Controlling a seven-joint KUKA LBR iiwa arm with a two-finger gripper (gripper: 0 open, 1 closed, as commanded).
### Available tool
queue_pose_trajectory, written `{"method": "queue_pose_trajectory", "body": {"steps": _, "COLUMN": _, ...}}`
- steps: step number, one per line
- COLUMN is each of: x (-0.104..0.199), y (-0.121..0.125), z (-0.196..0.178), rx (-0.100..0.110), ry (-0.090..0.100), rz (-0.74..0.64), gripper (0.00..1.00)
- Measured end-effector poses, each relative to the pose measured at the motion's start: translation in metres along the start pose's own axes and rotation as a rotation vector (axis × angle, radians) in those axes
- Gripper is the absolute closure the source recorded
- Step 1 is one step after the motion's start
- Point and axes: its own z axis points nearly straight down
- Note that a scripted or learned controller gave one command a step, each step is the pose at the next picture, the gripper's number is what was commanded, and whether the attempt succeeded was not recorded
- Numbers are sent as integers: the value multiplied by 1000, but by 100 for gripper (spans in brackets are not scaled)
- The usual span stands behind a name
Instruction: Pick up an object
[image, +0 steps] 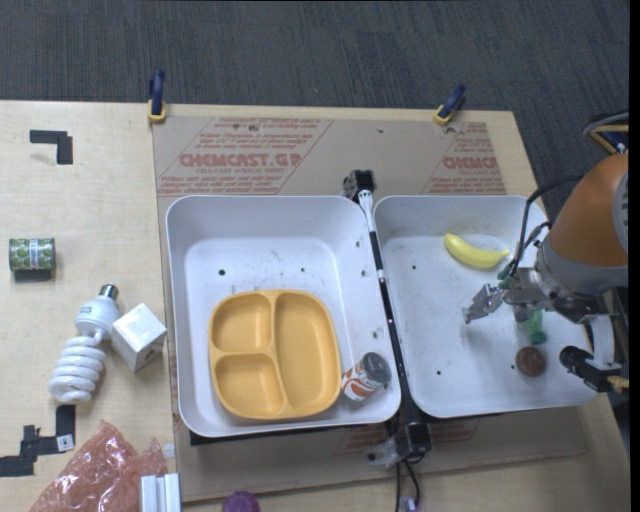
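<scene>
From above, the gripper (487, 303) hangs over the right bin (440, 385), its fingers spread with nothing between them, with the banana (474, 251) near the far wall and a brown ball (531, 361) close by.

bench (90, 200) | two white bins (180, 300) centre-right on brown sheet (250, 150) | left edge: green can (32, 255), spiral bulb (82, 352), white cube (139, 336)

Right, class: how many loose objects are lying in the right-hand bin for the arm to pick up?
3 in view: a banana near the far wall, a brown round object near the front right, and a green object just behind it, partly covered by the gripper. The arm may hide more.
</scene>
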Motion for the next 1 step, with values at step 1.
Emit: {"method": "queue_pose_trajectory", "body": {"steps": 1, "x": 48, "y": -60, "z": 10, "rx": 2, "ry": -1, "rz": 4, "gripper": 0}}
